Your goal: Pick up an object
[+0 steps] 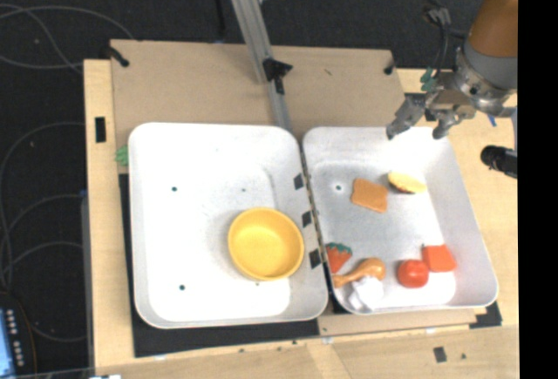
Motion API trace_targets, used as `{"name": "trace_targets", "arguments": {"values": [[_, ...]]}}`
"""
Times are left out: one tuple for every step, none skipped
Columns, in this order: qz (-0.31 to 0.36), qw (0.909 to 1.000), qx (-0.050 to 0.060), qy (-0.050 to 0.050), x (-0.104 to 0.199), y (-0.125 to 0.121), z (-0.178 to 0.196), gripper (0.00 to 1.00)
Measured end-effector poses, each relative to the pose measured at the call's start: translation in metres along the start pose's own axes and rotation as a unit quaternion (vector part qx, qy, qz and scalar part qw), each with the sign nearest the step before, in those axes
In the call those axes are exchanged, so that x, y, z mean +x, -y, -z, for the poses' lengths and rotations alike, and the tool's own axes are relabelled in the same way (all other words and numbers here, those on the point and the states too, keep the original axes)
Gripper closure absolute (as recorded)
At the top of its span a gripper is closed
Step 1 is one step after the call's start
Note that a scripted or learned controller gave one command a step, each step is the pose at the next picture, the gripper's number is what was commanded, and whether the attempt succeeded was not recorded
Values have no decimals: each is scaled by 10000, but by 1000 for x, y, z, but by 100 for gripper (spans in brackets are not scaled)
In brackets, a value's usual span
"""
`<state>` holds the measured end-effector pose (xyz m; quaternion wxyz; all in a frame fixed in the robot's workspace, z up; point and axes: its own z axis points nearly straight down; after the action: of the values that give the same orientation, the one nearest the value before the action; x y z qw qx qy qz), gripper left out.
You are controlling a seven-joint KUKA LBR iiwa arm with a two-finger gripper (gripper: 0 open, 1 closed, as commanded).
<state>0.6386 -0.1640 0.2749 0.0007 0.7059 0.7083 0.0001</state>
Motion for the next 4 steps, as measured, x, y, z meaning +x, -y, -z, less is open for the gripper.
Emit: {"name": "trace_targets", "arguments": {"values": [[3, 10000, 2, 4, 0, 0, 0, 0], [-18, 10000, 17, 7, 2, 3, -60, 0], [-28, 10000, 10, 8, 1, 10, -107, 0], [-28, 10000, -43, 30, 0, 12, -160, 0]]}}
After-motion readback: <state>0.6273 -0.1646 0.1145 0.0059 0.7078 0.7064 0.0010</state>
